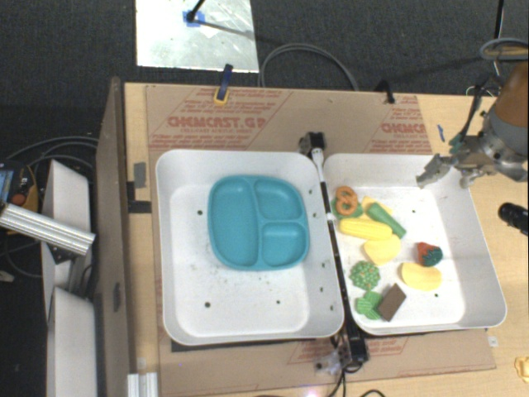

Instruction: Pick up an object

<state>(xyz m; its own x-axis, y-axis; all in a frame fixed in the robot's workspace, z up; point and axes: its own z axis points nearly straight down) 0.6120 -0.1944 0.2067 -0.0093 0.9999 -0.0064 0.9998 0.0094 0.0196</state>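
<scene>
Toy food [387,255] heaped in right bin [479,246], untouched; blue sectioned plate [258,222] in left bin [178,246]. My tool [453,170] hovers over right bin's far corner, fingers spread apart, gripping nothing.

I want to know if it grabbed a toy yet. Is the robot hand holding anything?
No. The gripper is up by the right bin's far corner with nothing between its fingers; the toy food lies in the bin.

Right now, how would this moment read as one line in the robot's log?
hand: above right bin's far edge | holding: nothing | toy food: in right bin | blue plate: left bin
</scene>
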